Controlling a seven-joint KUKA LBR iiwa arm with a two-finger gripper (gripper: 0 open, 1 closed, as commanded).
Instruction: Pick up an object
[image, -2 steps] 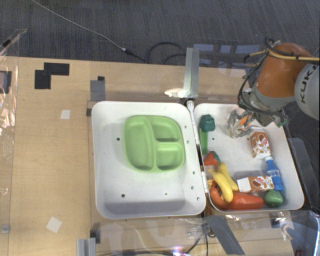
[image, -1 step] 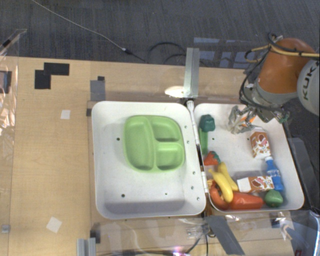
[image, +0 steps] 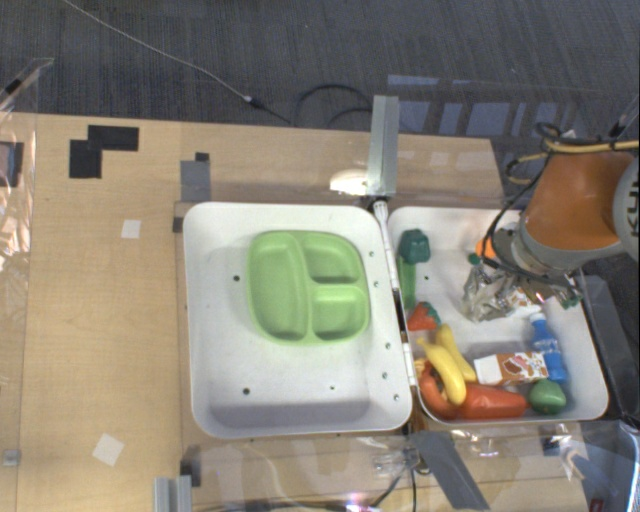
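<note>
Grey and orange, the arm has its gripper (image: 492, 297) low in the right bin (image: 590, 400), above bare floor; whether it is open cannot be told. Banana (image: 450, 364), carton (image: 510, 368) and other toys lie untouched nearby, so picking remains undone

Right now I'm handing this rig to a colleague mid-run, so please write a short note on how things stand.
Gripper: low in the right bin, toward its upper part; nothing seen held in it.
Right bin: banana, red pepper, small carton, blue bottle, green round piece, green-topped toy along the left wall.
Left bin: green divided plate.
Done: arm brought over the toys.
Left: grasp one thing and lift it.
</note>
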